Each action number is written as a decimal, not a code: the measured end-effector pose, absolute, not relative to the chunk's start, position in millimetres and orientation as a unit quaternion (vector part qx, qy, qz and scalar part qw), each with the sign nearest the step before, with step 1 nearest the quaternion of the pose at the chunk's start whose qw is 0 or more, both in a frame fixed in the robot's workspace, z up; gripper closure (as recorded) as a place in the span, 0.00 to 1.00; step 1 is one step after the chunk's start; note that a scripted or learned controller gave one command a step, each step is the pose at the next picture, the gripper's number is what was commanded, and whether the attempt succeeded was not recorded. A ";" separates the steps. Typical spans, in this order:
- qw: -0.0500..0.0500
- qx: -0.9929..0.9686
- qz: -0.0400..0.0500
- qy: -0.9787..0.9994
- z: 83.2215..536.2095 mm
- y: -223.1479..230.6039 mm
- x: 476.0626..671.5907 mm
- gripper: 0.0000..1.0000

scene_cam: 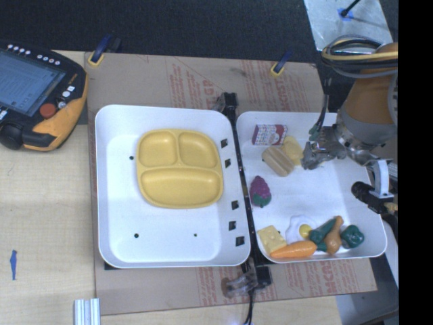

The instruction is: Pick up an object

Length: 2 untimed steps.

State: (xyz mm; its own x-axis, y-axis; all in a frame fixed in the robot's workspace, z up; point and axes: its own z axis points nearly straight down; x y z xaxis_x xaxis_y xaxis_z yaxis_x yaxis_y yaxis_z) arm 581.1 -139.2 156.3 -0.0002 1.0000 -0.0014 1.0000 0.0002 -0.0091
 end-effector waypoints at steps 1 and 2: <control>0.002 -0.705 0.001 -0.710 200.8 -94.4 536.8 1.00; 0.002 -0.706 0.001 -0.708 198.7 -96.5 538.3 0.00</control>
State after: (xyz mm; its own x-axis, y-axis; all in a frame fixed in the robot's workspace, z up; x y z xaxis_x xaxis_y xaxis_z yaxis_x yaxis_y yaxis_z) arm 538.3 -96.5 198.7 -0.0039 1.0000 0.0004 1.0000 0.0039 -0.0042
